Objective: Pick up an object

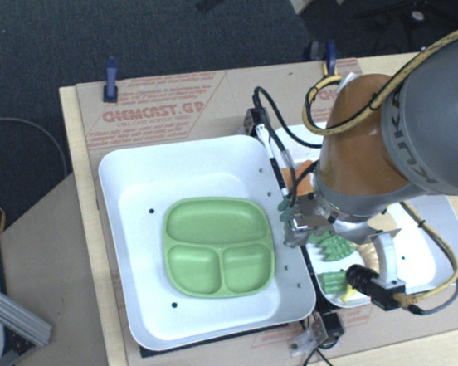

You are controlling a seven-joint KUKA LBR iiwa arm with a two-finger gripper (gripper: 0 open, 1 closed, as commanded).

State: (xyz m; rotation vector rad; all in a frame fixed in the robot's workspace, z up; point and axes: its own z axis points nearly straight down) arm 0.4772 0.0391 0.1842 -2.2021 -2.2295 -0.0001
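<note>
A light green divided plate (218,245) lies flat in the left white bin (131,199). My arm, with its orange band (357,140), covers most of the right bin (439,251). The gripper (299,223) hangs low at the wall between the two bins, by the plate's right edge. Just below and right of it in the right bin lie a dark green ridged object (334,247) and a lighter green piece (332,282). A small orange object (300,176) peeks out above the gripper, beside the arm.
Black cables (277,134) loop from the wrist over the bins' top edge, and another cable (428,298) runs along the right bin's lower side. The bins rest on a brown board (152,108) with blue clamps at its top edge.
</note>
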